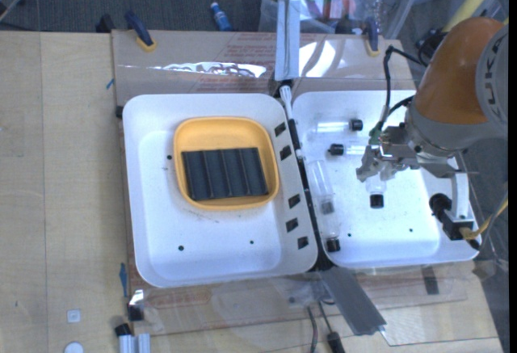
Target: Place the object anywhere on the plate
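In the left bin (153, 206), a dark ribbed block (224, 174) lies on the yellow plate (187, 137); gripper (378, 168) state unclear

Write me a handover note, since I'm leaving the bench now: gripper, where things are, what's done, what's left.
Gripper: over the right bin; whether it is open or shut can't be told.
Yellow plate: in the left bin, with a dark ridged block lying on it.
Small clear tubes lie in the right bin.
Done: one block is on the plate.
Left: check whether the gripper holds anything.
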Available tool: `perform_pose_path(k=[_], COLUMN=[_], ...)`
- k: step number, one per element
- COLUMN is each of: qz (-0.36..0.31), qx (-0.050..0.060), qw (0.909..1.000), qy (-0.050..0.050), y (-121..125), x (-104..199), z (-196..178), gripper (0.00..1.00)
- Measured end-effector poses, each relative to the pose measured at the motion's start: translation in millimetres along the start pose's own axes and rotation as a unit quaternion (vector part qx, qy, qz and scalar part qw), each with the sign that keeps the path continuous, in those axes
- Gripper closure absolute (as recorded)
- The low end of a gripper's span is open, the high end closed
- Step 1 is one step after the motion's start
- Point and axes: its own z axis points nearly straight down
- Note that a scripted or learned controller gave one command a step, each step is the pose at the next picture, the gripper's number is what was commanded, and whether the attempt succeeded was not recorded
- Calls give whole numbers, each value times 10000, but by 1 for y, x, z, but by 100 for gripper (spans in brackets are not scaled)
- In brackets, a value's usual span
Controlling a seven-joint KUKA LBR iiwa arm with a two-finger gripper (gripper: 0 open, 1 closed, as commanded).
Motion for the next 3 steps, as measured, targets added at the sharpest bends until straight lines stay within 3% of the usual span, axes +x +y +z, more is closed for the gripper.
perform_pose_path(k=[1,2,3], qz=[-1237,-2477,-3577], qx=[-21,-25,-28], qw=[9923,9688,9338], qy=[-9,-9,-9], y=[46,70,100], x=[22,42,66], z=[-15,-14,-13], gripper=[100,100,100])
